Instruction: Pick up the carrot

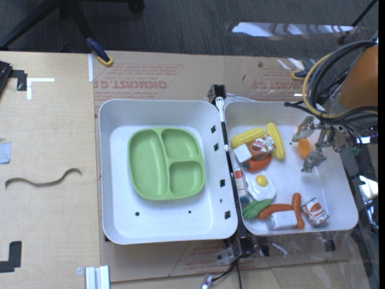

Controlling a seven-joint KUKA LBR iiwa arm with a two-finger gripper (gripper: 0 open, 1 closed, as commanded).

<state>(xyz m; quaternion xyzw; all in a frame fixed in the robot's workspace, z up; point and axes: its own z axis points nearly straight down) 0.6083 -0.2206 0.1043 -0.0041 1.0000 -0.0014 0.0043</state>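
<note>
Down front, the sausage (278, 210) sits well clear of the carrot (305, 147), which is at the far right of the right bin (343, 221) between the jaws (311, 144), apparently closed on it so it should lift cleanly.

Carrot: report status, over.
Pincer low in right bin, right side. Carrot at pincer, hold unconfirmed. Corn left of it, apart, not blocking.
</note>
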